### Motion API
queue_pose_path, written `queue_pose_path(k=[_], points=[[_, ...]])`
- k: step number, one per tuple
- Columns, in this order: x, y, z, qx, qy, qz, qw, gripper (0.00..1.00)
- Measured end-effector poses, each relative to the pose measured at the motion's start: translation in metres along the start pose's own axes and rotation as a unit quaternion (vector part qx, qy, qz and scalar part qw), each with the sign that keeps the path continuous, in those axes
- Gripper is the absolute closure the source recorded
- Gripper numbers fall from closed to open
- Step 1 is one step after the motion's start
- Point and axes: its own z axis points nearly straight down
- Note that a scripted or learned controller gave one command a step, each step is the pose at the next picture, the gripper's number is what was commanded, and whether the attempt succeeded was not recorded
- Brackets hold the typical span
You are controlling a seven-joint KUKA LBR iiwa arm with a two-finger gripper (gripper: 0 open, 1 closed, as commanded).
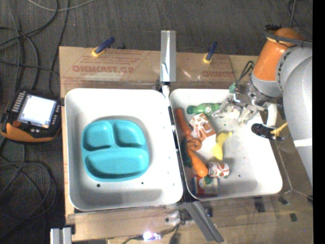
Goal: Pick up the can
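Reaches in from the right: grey arm (299,85) with orange band (268,60) above the wrist, bent down over the back right corner of the right bin (254,184). Gripper (234,110) low over the bin's back, beside the green bottle (203,108). Cannot tell how far the jaws stand apart; metal parts blur together, nothing clearly seen between them.

Can (219,170) lying on its side near the front of the right bin, red and white label, writing too small to read. Well apart from the gripper. Touching or just beside the lower carrot (195,161); another small tin (207,185) just in front of it at the bin's front wall.

Also in right bin: upper carrot (182,123), red-and-white carton (201,126) with unreadable print, yellow piece (220,145).

Left bin (76,187) holds a blue divided tray (117,150).

Cardboard (101,70) under the bins printed in faded red, roughly "CHEMCAST". Two clamps (103,46) at the back edge. Handheld screen (33,113) on the floor at left.
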Motion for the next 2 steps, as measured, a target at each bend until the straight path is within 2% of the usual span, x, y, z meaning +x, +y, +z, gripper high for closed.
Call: queue_pose_path(k=[2], points=[[0.0009, -0.0012, 0.0001, -0.001, -0.001, 0.008, 1.0, 0.0]])
